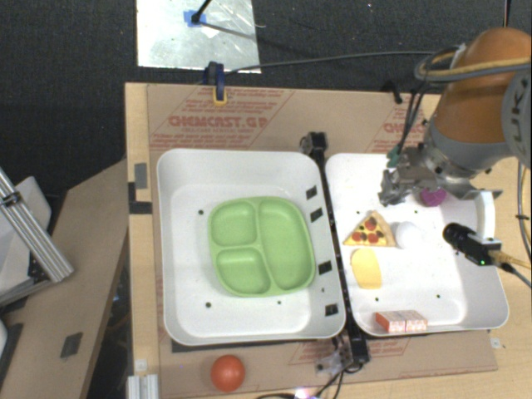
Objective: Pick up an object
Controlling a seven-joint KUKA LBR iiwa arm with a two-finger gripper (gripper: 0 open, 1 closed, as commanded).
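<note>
The right bin (478, 306) holds a pizza slice toy (371, 230), a yellow piece (366, 268), a small white round object (407, 234), a purple object (431, 195) and a red-and-white box (401, 321) near the front wall. My gripper (391, 191) hangs over the back part of that bin, just above and behind the pizza slice and left of the purple object. The fingers look dark and blurred against the white floor, and nothing shows between them.
The left bin (179, 223) holds a green divided tray (260, 246). An orange-red ball (227, 372) lies on the bench in front of the bins. A black camera-like part (465, 243) sticks out from the arm over the right bin.
</note>
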